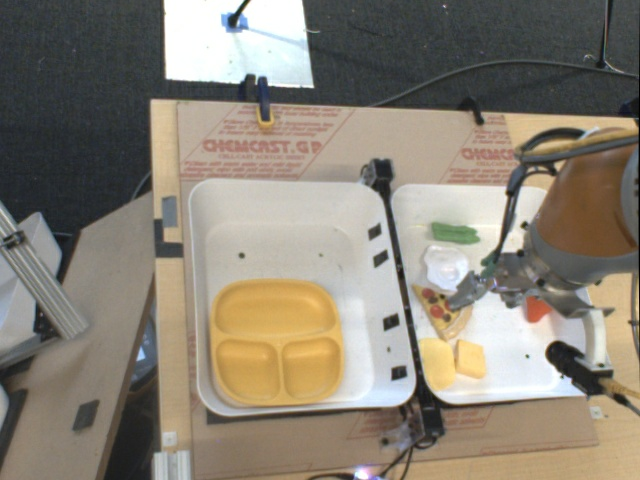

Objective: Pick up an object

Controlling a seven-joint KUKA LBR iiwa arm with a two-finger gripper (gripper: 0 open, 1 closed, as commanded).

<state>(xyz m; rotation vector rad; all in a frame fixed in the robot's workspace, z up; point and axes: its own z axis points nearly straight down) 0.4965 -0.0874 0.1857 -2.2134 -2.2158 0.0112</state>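
The hand hangs low over the right bin, its grey fingertips pointing toward nine o'clock and resting right at the crust end of a toy pizza slice; whether the tips touch it or hover just above cannot be told, nor can I tell if the hand is released or clenched, and nothing shows clamped in it. The pizza slice is the likeliest target: a flat wedge, probably light hard plastic, lying low on the bin floor, so it likely handles stiff and a little slippery, best pinched across its narrow width near the thick crust edge. Just at twelve o'clock of the hand lies a white crumpled-looking piece, and further at twelve o'clock a green toy vegetable. At six o'clock of the pizza sit two pale yellow blocks, side by side and touching, like cheese. A small red object peeks out at three o'clock, partly under the wrist. Across the divider at nine o'clock, the left bin holds a yellow divided tray. Both bins rest on the table.
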